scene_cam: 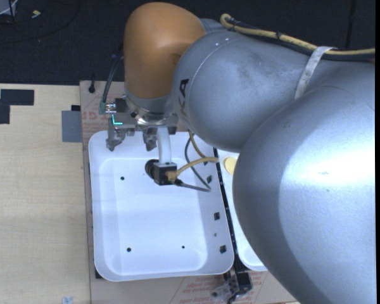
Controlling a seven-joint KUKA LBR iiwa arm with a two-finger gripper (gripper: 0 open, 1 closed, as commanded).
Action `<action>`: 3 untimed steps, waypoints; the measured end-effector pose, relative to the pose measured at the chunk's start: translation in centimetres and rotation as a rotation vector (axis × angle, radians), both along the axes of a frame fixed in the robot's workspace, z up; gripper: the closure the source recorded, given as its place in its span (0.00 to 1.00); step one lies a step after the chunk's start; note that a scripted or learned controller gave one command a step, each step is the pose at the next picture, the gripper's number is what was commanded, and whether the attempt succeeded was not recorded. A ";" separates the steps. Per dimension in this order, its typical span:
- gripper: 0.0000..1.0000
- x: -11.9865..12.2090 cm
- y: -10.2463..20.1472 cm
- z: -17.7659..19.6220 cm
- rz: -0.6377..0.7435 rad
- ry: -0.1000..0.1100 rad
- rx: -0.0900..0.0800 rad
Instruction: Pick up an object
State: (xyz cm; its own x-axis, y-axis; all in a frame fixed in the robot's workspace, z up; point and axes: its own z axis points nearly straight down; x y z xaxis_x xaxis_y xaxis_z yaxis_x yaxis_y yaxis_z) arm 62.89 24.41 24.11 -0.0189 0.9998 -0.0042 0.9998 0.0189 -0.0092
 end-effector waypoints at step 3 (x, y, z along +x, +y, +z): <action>1.00 0.0 0.1 2.0 0.012 0.003 -0.002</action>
